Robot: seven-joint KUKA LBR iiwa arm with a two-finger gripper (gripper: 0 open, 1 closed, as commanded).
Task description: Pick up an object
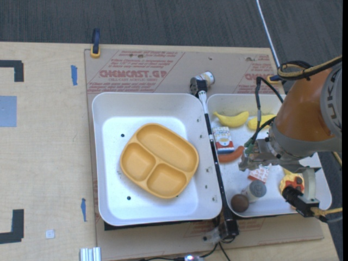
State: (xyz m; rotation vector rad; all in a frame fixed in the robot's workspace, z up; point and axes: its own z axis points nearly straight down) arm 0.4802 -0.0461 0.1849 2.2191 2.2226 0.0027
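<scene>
My gripper [254, 157] hangs over the middle of the right bin [322, 185], reaching in from the right under the orange and grey wrist. Just below it lies a small red and white packet [260, 174]. To its left an orange-red carrot-like piece [229, 154] lies beside a small white and red carton [222, 137]. A yellow banana [231, 118] rests at the bin's far end, with another yellow piece [259, 122] partly hidden by the arm. A grey round object [256, 189] and a brown ball [239, 202] sit near the front wall.
The left bin [109, 145] holds a yellow three-compartment plate [159, 160]. A yellow and orange toy [292, 185] lies at the right bin's front right, under the arm. Cables run along the divider between the bins and over the arm.
</scene>
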